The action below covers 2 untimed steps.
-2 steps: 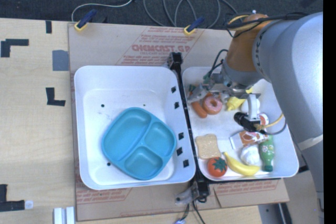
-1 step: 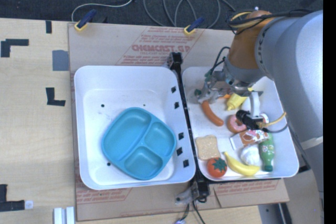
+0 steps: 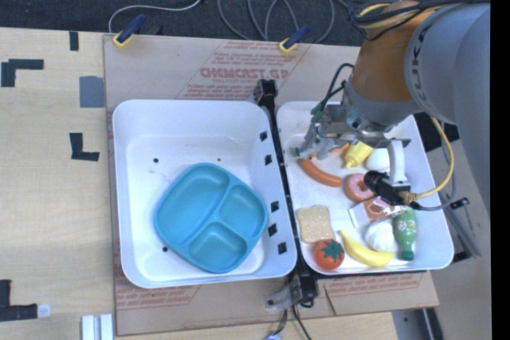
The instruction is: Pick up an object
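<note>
From above, the grey arm [image 3: 434, 52] reaches in from the right and bends down over the right bin [image 3: 434, 259]. Its hand [image 3: 319, 141] hangs low at that bin's far left corner, just above the orange sausage [image 3: 320, 172]; whether it is wide or narrow, I cannot tell. The right bin holds the toy food: a yellow block [image 3: 357, 154] beside the hand, a slice of bread [image 3: 315, 222], a tomato [image 3: 327, 252], a banana [image 3: 363, 249], a green bottle [image 3: 406, 235] and a white egg-like piece [image 3: 381, 236]. The left bin [image 3: 131, 131] holds a blue divided plate [image 3: 210, 216]. Both bins sit on the desk [image 3: 48, 195].
</note>
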Each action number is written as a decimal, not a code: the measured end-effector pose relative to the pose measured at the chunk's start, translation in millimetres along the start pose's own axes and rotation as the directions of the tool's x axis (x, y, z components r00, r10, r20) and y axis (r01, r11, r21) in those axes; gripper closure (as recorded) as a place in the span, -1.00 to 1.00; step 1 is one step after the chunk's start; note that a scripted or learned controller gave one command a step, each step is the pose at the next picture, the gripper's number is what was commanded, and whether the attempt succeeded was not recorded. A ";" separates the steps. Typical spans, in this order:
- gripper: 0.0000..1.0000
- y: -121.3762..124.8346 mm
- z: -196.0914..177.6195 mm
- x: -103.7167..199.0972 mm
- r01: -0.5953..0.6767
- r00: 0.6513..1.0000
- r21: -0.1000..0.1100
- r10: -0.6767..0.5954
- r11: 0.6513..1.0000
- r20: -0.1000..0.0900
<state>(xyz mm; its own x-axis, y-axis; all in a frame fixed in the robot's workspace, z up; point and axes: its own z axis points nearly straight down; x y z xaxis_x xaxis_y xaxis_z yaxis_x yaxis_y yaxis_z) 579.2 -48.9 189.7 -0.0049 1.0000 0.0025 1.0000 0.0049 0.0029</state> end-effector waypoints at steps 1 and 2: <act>1.00 -20.9 5.9 56.6 0.002 1.000 0.006 -0.002 1.000 0.000; 1.00 -28.5 -20.5 103.8 0.002 1.000 0.002 -0.002 1.000 0.001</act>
<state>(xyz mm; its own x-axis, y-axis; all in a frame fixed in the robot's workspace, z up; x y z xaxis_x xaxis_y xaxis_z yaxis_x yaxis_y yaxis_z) 550.1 54.7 210.4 -0.0071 1.0000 0.0018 1.0000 0.0071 0.0008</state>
